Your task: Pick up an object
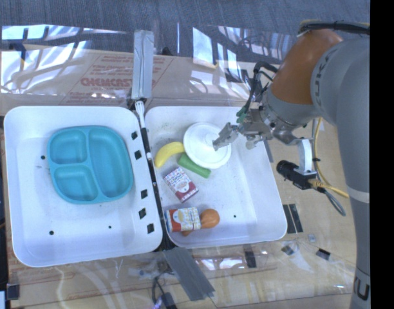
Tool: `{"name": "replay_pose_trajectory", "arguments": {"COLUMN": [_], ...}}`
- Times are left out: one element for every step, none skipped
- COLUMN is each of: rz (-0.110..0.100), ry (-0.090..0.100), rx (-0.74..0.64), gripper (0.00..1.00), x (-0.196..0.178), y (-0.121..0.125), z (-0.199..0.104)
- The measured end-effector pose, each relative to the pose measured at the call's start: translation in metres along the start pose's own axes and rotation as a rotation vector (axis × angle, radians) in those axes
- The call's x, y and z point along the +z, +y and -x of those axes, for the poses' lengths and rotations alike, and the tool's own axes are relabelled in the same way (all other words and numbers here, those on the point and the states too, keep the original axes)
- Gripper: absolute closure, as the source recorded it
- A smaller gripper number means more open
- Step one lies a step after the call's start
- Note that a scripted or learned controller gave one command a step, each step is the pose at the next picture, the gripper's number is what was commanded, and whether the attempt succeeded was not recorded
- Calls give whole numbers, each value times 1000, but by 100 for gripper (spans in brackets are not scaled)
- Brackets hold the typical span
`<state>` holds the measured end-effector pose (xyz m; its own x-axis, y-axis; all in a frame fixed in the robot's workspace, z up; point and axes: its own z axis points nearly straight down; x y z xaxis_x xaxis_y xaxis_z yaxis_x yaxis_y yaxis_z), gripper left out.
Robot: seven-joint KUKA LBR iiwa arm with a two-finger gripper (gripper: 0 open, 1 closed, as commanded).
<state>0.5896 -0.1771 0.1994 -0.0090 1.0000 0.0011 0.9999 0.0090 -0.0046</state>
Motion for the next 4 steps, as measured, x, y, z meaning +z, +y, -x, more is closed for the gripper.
{"name": "replay_pose_trajectory", "arguments": {"rz": [12,14,14,11], "ry": [-3,-4,-5,-1], "rx": [-45,-47,-48,-54], "gripper": [0,100,0,0], "x": [101,90,90,102], "y": [-11,-10,-10,-20], "z": [-43,-42,-42,5]}}
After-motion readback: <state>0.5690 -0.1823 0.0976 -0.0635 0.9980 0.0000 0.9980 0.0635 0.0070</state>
